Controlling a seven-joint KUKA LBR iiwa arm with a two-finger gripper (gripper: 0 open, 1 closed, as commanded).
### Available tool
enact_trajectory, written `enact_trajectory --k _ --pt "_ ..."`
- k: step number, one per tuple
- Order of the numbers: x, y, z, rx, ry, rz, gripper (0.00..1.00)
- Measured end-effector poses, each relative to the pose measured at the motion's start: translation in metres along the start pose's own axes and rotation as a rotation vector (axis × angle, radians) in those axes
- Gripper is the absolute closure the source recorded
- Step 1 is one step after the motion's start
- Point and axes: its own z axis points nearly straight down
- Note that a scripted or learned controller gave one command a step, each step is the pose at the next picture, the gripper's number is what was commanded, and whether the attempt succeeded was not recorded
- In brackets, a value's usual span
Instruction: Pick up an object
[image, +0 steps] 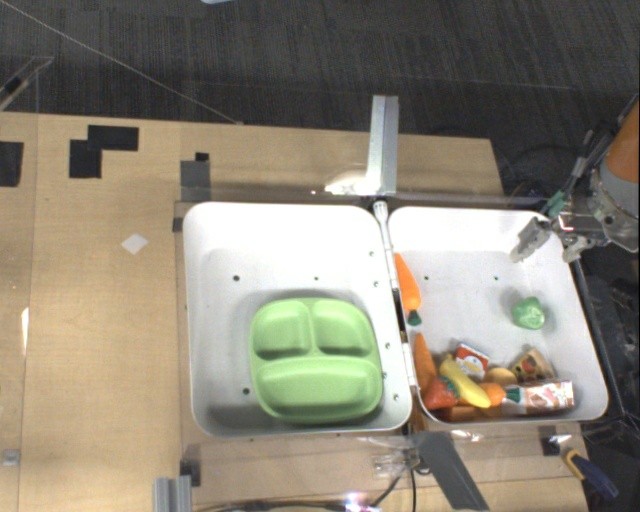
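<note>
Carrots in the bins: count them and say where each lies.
2. One carrot lies along the right bin's left wall; a second carrot sits below it in the toy-food pile, where more may be hidden.

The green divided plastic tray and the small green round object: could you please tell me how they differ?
The green divided plastic tray is far larger than the small green round object. The tray is flat, with three compartments; the round object is a lumpy ball. The tray lies in the left white bin, the round object in the right white bin, apart from the pile of toy food. Both are green.
</note>
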Motion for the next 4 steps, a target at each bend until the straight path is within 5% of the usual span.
enact_trajectory --k 1,2,3,4 --pt "-0.012 -0.028 0.12 -0.002 0.0 0.105 0.0" --pt "-0.011 -0.029 0.127 -0.007 -0.002 0.006 0.0" --pt "-0.01 -0.025 0.115 -0.015 -0.002 0.004 1.0" --pt "-0.014 -0.087 0.085 0.001 0.0 -0.214 1.0"
